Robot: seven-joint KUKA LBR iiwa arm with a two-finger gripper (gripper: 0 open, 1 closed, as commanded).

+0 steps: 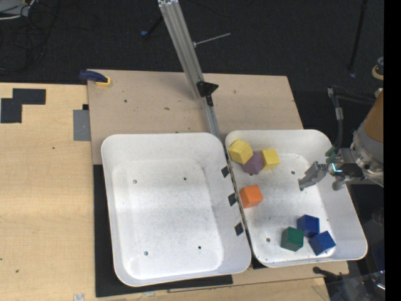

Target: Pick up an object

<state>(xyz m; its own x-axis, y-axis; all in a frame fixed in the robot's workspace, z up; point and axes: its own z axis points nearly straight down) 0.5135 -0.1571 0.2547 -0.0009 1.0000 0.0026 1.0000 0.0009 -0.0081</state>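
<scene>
Jaws [321,175] at right edge of right bin [313,137], spread open, holding nothing. 2 blue blocks [314,232] lie nearest, below the jaws toward lower right of frame.

Two bins sit side by side on the bench: the left bin [166,209] and the right bin [294,144]. In the right bin, three blocks [253,157] cluster touching at the back left corner, a single block [251,195] lies just in front of them by the left wall, and three more blocks [307,232] group near the front right. The gripper [327,175] hangs over the right bin's right side. A metal rail [185,47] leans behind the bins.
</scene>
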